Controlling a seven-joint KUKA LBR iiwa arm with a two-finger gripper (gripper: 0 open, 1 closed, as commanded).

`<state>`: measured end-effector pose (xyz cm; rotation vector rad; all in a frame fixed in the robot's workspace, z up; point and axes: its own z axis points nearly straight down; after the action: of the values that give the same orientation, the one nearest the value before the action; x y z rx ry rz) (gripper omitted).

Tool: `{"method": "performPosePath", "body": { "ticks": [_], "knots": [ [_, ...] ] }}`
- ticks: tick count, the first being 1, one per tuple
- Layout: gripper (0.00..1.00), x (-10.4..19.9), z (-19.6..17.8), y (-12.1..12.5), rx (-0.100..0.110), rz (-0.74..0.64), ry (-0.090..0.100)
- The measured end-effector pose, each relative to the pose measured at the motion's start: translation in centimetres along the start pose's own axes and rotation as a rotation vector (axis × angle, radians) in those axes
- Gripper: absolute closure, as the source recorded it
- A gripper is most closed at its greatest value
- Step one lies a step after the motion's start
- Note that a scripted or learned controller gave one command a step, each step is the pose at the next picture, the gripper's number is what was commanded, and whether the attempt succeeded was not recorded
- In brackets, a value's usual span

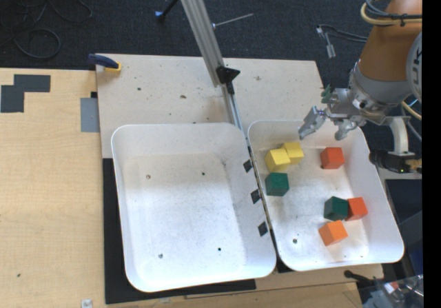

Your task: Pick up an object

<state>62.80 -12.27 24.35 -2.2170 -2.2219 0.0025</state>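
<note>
The right bin (pixel 386 231) holds several small blocks. Two yellow blocks (pixel 284 156) touch each other near its back left, with a dark green block (pixel 277 183) just in front of them. A red-orange block (pixel 332 158) lies toward the back right. Nearer the front, another dark green block (pixel 335 208) touches a red-orange block (pixel 357 208), and an orange block (pixel 333 232) sits below them. My gripper (pixel 328 124) hangs open above the bin's back edge, between the yellow pair and the back red-orange block. Nothing is between its fingers.
The left bin (pixel 131 162) sits beside the right one, with a divider of black clips (pixel 253 195) between them. A slanted aluminium post (pixel 207 38) rises behind the bins. A small blue and yellow clamp (pixel 105 62) lies at the bench's back left.
</note>
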Motion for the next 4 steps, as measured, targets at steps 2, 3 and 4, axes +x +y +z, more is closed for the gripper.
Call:
{"method": "performPosePath", "body": {
  "ticks": [2, 3, 4],
  "knots": [
    [0.0, -0.5, 6.3, -0.2, 0.006, 0.004, 0.0],
    [0.0, -0.2, 12.2, 0.1, -0.005, 0.005, 0.003],
    [0.0, -0.4, 12.2, 0.6, -0.024, 0.007, -0.004]
  ]
}}
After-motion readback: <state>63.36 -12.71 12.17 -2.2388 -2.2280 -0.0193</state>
